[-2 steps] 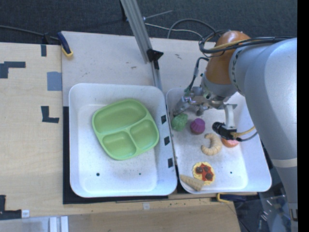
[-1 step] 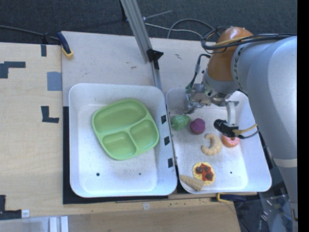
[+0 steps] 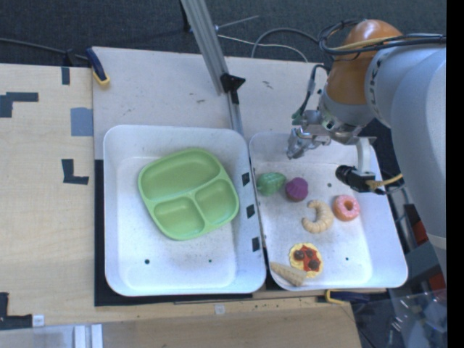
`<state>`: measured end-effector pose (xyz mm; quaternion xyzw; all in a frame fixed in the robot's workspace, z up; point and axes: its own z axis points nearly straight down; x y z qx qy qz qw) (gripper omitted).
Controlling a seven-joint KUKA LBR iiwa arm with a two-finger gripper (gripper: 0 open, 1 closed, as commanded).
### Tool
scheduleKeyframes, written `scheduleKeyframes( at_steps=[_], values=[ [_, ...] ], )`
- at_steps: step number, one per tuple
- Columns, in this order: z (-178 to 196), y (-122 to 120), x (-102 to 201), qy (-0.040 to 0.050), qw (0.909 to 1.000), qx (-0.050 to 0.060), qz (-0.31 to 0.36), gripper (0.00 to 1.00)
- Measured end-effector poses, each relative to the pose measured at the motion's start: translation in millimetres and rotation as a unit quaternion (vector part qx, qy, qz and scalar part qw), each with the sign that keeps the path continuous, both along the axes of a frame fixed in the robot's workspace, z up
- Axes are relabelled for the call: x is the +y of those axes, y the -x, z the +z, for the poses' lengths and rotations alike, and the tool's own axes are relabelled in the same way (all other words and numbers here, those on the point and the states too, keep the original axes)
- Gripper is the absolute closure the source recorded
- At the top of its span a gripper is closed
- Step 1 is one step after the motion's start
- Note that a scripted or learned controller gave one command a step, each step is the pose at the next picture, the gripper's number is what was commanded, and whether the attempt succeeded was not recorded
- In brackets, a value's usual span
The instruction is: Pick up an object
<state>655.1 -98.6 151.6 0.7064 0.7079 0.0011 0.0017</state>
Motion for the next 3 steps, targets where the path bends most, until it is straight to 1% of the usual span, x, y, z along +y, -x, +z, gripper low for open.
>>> scheduleKeyframes(
  at_steps=[2, 3],
  values=[
    [94.1, -4.9, -4.6, -0.0002, 1.0000, 0.000, 0.000, 1.00],
    [93.7, 4.5, 50.5, -0.0010, 1.0000, 0.003, 0.002, 1.00]
  ],
)
